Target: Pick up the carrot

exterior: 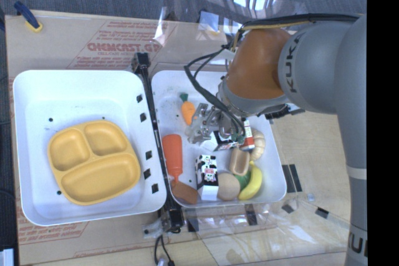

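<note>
The small orange carrot [187,111] with a green top lies in the upper left part of the right bin [168,90], pointing toward the front. My gripper [203,124] hangs low over the bin floor just right of the carrot, below the orange wrist band [255,65]. The carrot rests on the bin floor, outside the gripper.
A long orange-red piece [173,155] lies along the right bin's left wall, with a brown item [185,192] at its front end. A black-and-white box [207,169], a bread roll [239,161] and a banana [252,183] crowd the front right. A yellow divided plate [93,161] sits in the left bin.
</note>
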{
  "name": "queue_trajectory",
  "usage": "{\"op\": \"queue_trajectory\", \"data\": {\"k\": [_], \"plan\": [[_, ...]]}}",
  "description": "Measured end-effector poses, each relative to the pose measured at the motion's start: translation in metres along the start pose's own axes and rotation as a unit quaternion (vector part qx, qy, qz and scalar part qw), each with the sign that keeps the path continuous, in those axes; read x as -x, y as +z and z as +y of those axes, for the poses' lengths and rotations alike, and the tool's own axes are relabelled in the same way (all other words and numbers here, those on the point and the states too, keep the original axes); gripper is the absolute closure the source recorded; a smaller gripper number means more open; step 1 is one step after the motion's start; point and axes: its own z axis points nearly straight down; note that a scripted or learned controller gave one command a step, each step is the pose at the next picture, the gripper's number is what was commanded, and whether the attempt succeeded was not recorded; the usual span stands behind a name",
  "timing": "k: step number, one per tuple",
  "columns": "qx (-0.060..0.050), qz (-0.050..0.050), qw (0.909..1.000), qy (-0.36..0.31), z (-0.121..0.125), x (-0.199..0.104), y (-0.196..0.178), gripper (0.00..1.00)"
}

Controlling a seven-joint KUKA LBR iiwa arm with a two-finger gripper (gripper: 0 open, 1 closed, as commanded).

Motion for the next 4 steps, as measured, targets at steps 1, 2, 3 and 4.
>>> {"op": "queue_trajectory", "data": {"k": [1,2,3,4], "plan": [[0.001,-0.003,0.9999,0.013,0.034,-0.062,-0.059,1.0],[0.0,-0.002,0.9774,0.211,0.055,-0.084,-0.103,1.0],[0.001,-0.004,0.9352,0.354,0.106,-0.037,-0.211,1.0],[-0.005,0.007,0.8982,0.44,0.067,-0.088,-0.05,1.0]]}}
